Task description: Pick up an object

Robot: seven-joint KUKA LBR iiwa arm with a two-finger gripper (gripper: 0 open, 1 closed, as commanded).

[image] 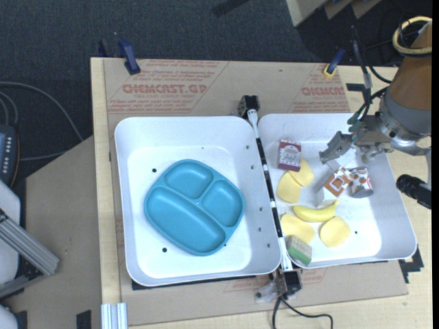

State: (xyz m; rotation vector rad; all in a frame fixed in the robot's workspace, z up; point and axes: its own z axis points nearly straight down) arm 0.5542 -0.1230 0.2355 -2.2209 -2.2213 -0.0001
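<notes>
Claw (334, 151), spread wide and holding nothing, poised over right bin (394, 242) above banana (315, 213) and packets (350, 181); nothing lifted yet, pick undone.

A blue divided plate (194, 206) lies in the left white bin (130, 142). Both bins rest on a brown printed board (171, 88) (two blue clamps (128, 56) grip its far edge).

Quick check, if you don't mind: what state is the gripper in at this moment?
Gripper: above the right bin, near the small printed packet; open or shut cannot be told, and nothing is seen held in it.
</notes>
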